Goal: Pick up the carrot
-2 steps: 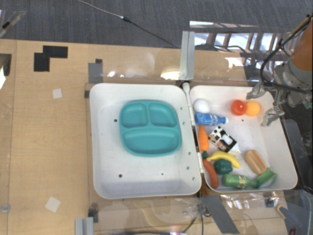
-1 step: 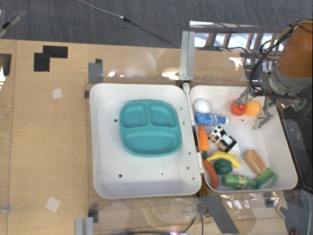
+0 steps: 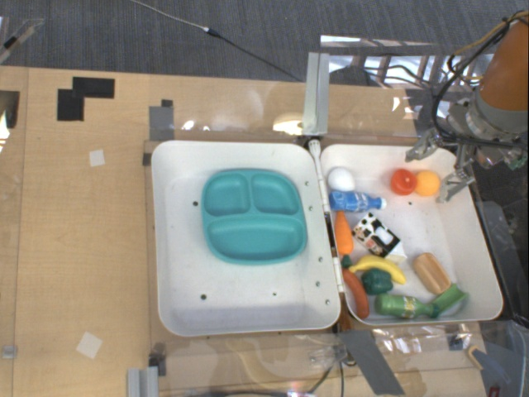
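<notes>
A pale, matt wood-grain surface is shown by the table (image 3: 74, 246). Both white bins (image 3: 178, 304) are seen as smooth, slightly glossy plastic. The teal divided tray (image 3: 252, 217) appears as smooth plastic with a soft sheen. Bare metal is seen in the gripper (image 3: 440, 165) fingers. The carrot (image 3: 343, 234) looks smooth, plastic-like.

orange carrot (image 3: 343, 232), teal tray (image 3: 254, 216), white bins (image 3: 178, 246), yellow banana (image 3: 378, 267), black-and-white patterned block (image 3: 376, 234).

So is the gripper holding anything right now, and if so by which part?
Nothing is held. The gripper hangs open over the right bin's far corner, beside the orange ball. The carrot lies untouched against the bin's left wall.
</notes>
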Controlling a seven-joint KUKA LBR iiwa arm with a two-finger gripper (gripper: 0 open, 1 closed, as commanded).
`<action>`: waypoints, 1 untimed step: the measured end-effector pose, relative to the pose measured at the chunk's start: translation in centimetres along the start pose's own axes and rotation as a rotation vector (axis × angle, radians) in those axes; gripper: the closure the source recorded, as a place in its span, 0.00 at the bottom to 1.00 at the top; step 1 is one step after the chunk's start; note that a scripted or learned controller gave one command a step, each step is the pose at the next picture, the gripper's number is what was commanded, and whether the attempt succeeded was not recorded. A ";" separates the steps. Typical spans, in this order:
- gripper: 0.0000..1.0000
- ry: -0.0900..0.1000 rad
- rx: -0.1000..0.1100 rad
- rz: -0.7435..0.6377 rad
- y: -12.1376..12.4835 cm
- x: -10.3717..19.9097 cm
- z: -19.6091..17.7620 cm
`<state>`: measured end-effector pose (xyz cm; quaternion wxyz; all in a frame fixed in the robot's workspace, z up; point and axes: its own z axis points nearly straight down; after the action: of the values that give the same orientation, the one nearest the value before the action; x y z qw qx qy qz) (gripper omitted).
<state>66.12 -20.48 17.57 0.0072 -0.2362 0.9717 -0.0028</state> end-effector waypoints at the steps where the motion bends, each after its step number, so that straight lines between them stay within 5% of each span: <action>1: 0.00 0.004 -0.005 -0.078 -0.4 -0.8 3.9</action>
<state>67.11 -20.45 13.68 0.0046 -0.2738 0.9618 -0.0011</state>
